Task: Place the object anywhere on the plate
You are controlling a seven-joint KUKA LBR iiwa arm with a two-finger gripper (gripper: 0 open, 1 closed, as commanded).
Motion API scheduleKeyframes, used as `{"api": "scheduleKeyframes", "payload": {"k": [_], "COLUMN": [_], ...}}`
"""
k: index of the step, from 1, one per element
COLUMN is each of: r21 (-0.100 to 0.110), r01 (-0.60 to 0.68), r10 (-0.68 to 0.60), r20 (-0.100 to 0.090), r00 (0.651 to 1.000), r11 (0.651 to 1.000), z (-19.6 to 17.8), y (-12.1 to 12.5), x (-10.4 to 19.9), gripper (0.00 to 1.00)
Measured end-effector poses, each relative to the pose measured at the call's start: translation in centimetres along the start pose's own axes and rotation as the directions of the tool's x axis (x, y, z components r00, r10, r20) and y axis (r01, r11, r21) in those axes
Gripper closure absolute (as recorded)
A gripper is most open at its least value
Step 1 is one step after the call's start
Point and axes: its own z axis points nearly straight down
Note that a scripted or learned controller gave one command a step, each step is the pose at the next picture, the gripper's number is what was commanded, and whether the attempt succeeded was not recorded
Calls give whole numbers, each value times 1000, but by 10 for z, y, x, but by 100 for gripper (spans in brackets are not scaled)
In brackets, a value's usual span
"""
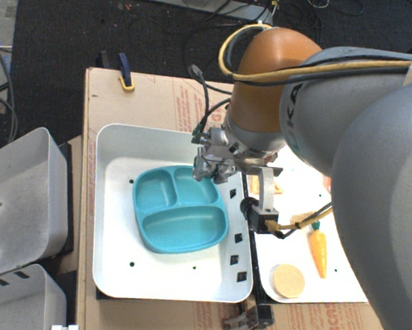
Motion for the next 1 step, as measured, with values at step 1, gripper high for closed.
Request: {"api": "scheduleKeyframes", "payload": {"k": [1], "r21": [0], "r01": [4], "r10": [-4], "r20": [-1], "r00": [1000], "r11": [1000], "z": [0], "y": [0], "x": [1], "gripper": [0]}}
